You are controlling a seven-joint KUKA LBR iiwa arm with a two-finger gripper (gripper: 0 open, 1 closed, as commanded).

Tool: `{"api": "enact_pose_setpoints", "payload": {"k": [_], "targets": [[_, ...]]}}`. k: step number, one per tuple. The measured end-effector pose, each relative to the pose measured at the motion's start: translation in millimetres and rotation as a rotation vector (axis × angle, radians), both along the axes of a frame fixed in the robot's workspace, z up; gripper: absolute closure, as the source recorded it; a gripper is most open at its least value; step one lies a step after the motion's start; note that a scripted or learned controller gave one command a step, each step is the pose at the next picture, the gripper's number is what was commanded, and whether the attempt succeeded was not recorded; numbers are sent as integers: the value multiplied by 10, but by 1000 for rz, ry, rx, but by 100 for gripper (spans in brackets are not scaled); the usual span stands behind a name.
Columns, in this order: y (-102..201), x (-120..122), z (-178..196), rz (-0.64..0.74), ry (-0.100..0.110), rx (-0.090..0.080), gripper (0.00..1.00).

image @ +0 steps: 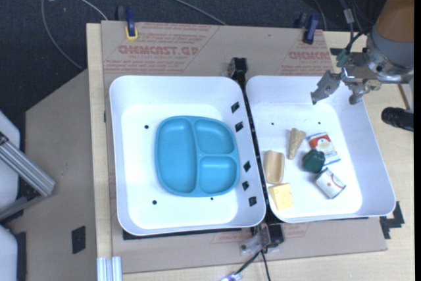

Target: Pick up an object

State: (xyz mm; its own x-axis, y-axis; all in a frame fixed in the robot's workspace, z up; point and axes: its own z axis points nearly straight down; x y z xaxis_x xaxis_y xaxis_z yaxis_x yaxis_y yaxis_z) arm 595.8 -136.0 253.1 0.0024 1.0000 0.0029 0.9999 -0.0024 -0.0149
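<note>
My gripper [340, 93] hangs over the back right of the right bin [368, 141], its two dark fingers spread apart and open, with nothing between them. Below it in the bin lie several small objects: a tan wedge [296, 140], a beige bread-like piece [273, 166], a yellow block [281, 196], a dark green object [312, 160], a red and white packet [324, 145] and a small white can with a red label [329, 183]. The gripper is well above and behind all of them, touching none.
The left bin [131, 108] holds a blue divided plate [196, 156]. Black clips [238, 68] join the two bins along the middle. Blue clamps [131, 23] hold the cardboard base at the back. Cables run across the dark floor behind.
</note>
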Motion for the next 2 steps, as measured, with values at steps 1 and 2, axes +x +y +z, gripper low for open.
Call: {"api": "enact_pose_setpoints", "payload": {"k": [1, 2], "targets": [[5, 20, 81, 3, -14, -2, 0], [-70, -6, -508, 1, -9, -1, 0]]}}
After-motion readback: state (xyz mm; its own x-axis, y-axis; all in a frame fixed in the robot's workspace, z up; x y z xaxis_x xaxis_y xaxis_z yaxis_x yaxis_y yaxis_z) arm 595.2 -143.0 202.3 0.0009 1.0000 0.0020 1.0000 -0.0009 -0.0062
